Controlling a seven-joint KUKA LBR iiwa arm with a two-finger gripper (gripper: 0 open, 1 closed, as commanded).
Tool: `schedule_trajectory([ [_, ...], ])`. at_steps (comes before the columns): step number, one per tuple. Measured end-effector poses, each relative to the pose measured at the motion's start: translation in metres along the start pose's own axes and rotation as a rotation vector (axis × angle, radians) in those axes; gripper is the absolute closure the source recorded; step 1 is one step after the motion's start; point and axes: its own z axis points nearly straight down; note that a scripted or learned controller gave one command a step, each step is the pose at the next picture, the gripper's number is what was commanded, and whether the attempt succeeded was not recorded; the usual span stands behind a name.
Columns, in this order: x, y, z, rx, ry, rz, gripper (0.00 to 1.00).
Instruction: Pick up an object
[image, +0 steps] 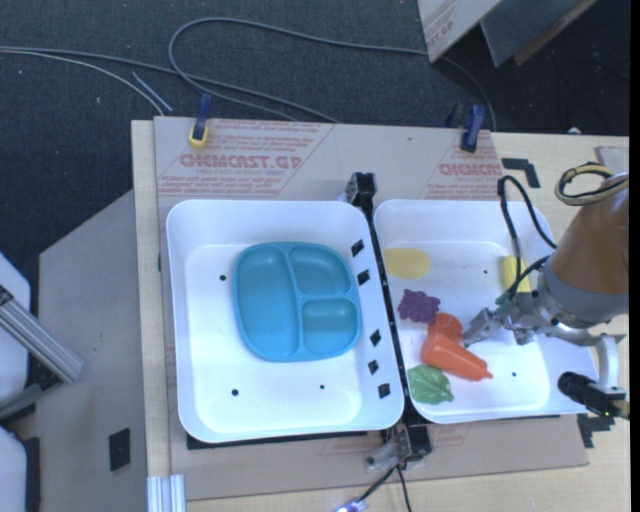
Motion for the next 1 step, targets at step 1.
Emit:
schedule_trajectory([
  [1,0.0006,-0.0001,0.0244,-0.002,0.000,0.000,0.00],
])
